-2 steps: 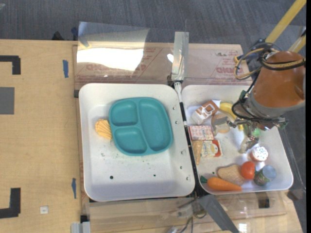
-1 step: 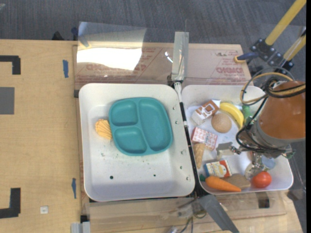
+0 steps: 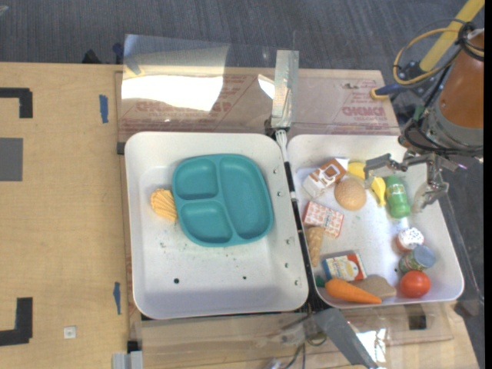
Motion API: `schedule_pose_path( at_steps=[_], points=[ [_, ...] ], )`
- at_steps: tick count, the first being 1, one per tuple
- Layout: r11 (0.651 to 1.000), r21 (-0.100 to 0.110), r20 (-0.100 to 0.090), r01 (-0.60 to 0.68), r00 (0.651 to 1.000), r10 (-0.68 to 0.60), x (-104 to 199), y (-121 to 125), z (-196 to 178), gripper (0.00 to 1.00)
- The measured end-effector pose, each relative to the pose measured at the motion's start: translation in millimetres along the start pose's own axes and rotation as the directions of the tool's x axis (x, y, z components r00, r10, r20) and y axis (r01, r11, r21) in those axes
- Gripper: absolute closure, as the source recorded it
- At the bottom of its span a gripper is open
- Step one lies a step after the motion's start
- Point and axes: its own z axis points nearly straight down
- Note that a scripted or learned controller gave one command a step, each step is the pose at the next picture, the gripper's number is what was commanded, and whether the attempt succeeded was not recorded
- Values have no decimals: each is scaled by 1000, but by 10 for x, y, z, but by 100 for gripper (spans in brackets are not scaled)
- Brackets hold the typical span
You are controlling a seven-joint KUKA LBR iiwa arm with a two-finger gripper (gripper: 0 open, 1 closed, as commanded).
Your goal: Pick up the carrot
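Camera view: carrot against right bin's near rim; end effector apart, fingers spread, empty.

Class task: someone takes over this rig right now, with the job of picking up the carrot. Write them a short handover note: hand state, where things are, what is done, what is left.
Hand: over the far right edge of the right bin, nothing between its fingers that I can make out; open or shut cannot be told.
Carrot: lying flat at the near edge of the right bin, beside a small box and a brown piece, tomato further right.
Left bin: holds the teal divided plate and a shell-like piece.
Done: nothing yet; carrot not grasped.
Left: move to the near edge, grasp, lift.
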Motion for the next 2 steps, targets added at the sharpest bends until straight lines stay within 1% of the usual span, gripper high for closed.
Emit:
schedule_pose_path(
  at_steps=[1,2],
  points=[
    [977,-11,2,212,977,-212,-398,83,179,0],
    [812,-16,5,583,812,-583,74,761,206,0]
  ],
)
